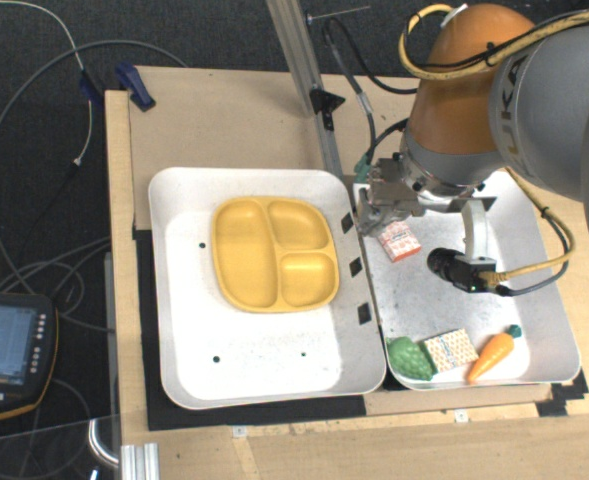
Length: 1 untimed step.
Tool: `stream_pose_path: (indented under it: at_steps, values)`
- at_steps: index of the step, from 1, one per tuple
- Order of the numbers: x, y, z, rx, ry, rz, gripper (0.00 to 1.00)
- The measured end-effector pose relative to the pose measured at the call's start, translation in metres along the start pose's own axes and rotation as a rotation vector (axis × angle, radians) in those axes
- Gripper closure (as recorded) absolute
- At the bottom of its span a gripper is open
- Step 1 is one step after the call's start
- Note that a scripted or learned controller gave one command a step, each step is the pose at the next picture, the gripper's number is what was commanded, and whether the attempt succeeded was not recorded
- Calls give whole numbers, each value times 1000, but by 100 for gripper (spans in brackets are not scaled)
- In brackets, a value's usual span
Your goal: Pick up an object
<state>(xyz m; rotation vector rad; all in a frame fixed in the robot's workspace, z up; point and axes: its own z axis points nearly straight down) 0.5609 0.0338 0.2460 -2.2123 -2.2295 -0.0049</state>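
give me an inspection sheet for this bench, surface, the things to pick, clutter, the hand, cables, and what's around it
Surface: wooden bench bearing a left bin and a right bin.
Job's things: small red-and-white box, green item, patterned block, toy carrot, all in the right bin.
Clutter: yellow divided tray in the left bin.
Hand: hand above the box; grip state unclear.
Cables: yellow hose on the arm; wires on the floor.
Surroundings: pendant screen.
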Motion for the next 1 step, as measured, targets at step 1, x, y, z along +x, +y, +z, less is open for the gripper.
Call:
stream_pose_path:
  at_steps: [1]
  values:
    - [50, -5, 1, 2, 0, 1, 100]
